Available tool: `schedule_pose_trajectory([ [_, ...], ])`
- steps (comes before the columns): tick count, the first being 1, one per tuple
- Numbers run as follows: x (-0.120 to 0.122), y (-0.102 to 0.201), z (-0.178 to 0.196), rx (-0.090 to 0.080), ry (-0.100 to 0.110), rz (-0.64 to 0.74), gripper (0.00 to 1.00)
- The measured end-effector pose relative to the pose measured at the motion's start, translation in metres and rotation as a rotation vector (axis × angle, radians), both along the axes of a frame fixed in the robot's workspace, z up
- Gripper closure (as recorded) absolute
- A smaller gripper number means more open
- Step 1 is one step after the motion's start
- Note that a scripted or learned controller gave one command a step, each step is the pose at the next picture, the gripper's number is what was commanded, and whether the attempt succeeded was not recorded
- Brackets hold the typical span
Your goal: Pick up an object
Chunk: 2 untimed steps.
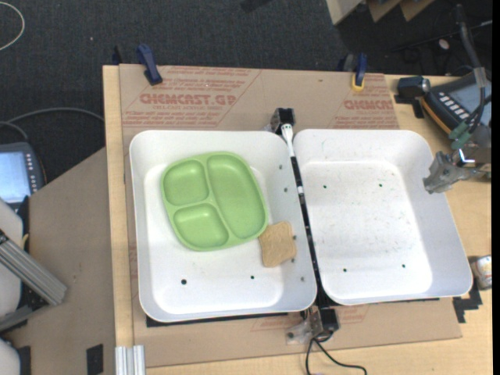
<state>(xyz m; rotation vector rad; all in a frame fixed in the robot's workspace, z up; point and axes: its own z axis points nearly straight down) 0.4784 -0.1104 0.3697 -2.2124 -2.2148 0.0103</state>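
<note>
Two white bins on the bench, gripper at far right

Left bin [148,209] holds a green divided plate [213,200] lying flat; a tan sponge-like piece [276,244] lies at the plate's lower right edge, touching or nearly so. Gripper [442,174] sits over the right bin's [367,209] right rim, nothing seen between its fingers; spread or pressed together, cannot tell

The gripper [442,174] sat at the right bin's [367,287] far edge, too small and blurred to read; the arm was cut off.
</note>
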Motion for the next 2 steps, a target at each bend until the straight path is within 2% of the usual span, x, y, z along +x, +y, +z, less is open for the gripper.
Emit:
schedule_pose_trajectory([
  [1,0.028,0.002,0.125,-0.007,-0.030,0.001,1.00],
  [2,-0.001,0.026,0.028,-0.001,-0.001,0.000,1.00],
])
